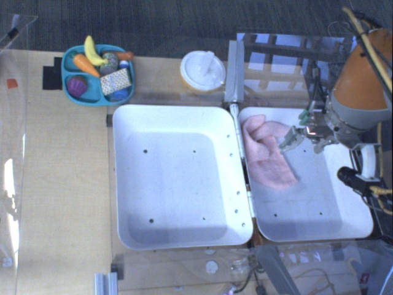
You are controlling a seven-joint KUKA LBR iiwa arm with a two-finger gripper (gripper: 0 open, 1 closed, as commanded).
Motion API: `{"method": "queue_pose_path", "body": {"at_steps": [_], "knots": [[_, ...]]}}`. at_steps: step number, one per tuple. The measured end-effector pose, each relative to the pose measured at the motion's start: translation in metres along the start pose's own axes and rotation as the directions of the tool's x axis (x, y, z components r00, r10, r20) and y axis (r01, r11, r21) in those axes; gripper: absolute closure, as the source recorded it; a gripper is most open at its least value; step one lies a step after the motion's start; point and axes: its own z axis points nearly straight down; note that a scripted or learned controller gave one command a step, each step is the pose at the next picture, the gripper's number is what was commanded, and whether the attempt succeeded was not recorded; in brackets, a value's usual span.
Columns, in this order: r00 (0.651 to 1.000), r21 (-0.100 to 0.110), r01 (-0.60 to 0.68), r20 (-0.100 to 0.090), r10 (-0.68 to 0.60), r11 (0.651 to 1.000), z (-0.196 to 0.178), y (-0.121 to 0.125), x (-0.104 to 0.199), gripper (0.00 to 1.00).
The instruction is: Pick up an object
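Note:
A pink cloth [267, 153] lies crumpled in the left part of the right bin [319, 217], close to the divider between the bins. My gripper [305, 139] hangs over the right bin just to the right of the cloth's upper part. Its fingers [290, 141] are spread open, one tip near the cloth's right edge, and nothing sits between them. The grey arm with its orange band [362, 78] comes in from the right.
The left bin [178, 177] lies beside the right one. Behind it on the bench stand a blue tray [95, 75] of toy food and a white lidded bowl [202, 70]. A metal frame [295, 60] rises behind the right bin.

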Motion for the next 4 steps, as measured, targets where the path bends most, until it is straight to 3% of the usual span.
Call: {"method": "queue_pose_path", "body": {"at_steps": [1, 2, 3, 4], "knots": [[0.982, 0.0, 0.187, 0.0, -0.187, 0.982, 0.036, 0.007, -0.024, 0.0], [0.968, -0.005, 0.25, 0.002, -0.25, 0.968, 0.131, 0.006, -0.029, 0.0], [0.957, -0.016, 0.289, 0.008, -0.288, 0.957, 0.136, -0.014, -0.012, 0.0], [0.974, -0.019, 0.227, 0.008, -0.227, 0.974, 0.136, -0.052, -0.003, 0.0]]}}
